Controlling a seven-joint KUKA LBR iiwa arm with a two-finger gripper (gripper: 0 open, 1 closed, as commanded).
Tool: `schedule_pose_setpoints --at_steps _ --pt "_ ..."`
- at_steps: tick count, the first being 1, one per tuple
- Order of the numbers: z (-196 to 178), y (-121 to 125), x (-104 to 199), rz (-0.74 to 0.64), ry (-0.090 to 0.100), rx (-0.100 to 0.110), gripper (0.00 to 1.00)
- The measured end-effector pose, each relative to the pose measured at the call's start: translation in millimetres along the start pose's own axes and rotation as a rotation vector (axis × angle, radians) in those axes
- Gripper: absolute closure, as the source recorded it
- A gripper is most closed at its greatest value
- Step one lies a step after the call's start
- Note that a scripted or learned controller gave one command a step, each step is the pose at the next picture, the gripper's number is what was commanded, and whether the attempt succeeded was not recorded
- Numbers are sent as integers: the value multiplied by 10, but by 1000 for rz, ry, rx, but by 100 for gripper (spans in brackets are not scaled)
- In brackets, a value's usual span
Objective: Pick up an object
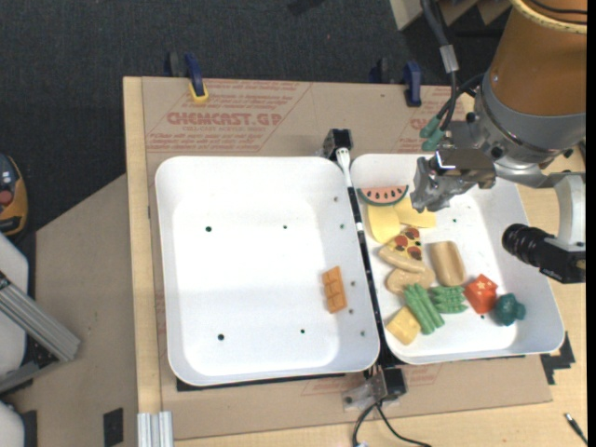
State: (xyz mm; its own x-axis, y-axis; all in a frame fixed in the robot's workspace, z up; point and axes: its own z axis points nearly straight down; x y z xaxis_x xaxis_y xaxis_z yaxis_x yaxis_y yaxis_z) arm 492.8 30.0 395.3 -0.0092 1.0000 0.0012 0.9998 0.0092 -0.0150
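My gripper (428, 196) hangs low over the back left part of the right bin (531, 338), just above a yellow cheese wedge (385, 223). A smaller yellow piece (422, 218) lies right under its tip. A watermelon slice (384, 194) sits to its left. Nearer the front lie a pizza slice (405, 243), a tan bread roll (447, 263), green beans (424, 308), a red pepper (480, 293), a broccoli floret (507, 310) and a yellow block (402, 327). An orange waffle piece (333, 290) rests in the left bin (186, 194).
The two bins meet along a dark seam with a black clip (337, 142) at the back. Blue clamps (194, 71) hold the cardboard base. A black fitting (540, 247) on the arm overhangs the right bin's right edge.
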Motion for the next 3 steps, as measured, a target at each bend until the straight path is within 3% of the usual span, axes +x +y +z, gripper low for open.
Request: schedule_pose_setpoints --at_steps 1,2,3 --pt "-1358 -114 601 1 3 -30 100" --pt "-42 -139 1409 1 -3 -3 100" --pt "-1479 -142 1984 1 8 -32 100"
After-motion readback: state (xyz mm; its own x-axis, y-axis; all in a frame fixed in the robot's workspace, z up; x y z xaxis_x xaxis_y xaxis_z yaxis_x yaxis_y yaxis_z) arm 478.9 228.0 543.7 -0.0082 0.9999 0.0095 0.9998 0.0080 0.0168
